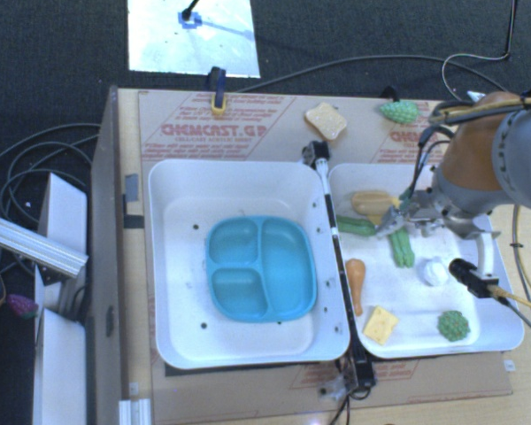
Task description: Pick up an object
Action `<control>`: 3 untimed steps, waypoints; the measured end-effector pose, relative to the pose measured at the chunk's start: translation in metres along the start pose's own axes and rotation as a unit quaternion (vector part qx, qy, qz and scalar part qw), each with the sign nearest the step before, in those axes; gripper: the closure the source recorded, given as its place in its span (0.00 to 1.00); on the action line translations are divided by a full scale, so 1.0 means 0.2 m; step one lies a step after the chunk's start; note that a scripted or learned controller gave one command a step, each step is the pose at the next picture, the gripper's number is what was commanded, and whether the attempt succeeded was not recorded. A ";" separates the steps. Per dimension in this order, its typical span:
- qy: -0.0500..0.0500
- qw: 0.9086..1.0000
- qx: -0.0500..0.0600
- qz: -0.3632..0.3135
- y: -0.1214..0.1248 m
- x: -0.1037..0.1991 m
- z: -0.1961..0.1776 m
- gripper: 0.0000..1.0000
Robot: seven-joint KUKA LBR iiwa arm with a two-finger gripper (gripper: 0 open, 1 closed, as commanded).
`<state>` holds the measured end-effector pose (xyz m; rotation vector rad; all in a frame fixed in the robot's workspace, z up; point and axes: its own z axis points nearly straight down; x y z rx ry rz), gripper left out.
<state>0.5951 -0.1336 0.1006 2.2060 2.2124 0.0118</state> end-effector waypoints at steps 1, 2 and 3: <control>0.003 1.000 0.008 0.001 -0.09 -0.03 0.08 0.00; 0.003 1.000 0.007 0.000 -0.08 -0.03 0.03 1.00; 0.004 1.000 0.006 -0.001 -0.01 0.43 -0.49 1.00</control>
